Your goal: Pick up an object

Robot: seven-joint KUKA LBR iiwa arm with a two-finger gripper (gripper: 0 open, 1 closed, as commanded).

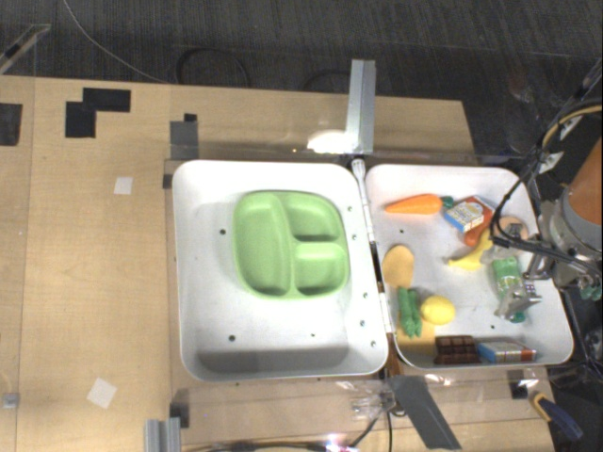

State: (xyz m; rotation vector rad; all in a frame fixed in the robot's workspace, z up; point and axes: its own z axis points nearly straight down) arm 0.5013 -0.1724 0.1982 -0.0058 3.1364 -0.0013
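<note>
My gripper (pixel 515 304) hangs low over the right side of the right bin (pixel 471 182), its metal tip just below a small green object (pixel 505 271). I cannot see whether anything is in its grasp. Left of it lie a yellow banana (pixel 468 259), a lemon (pixel 437 309) and a green vegetable (pixel 408 311). An orange carrot (pixel 413 205) and a blue and white carton (pixel 462 215) lie at the bin's far side. A pale yellow oval piece (pixel 399 265) rests near the bin's left wall.
A brown chocolate bar (pixel 455 349) and a blue and red tube (pixel 506 353) lie along the right bin's near wall. The left bin (pixel 203 347) holds a green divided plate (pixel 287 243). Cables trail from the arm (pixel 579 219) at the right.
</note>
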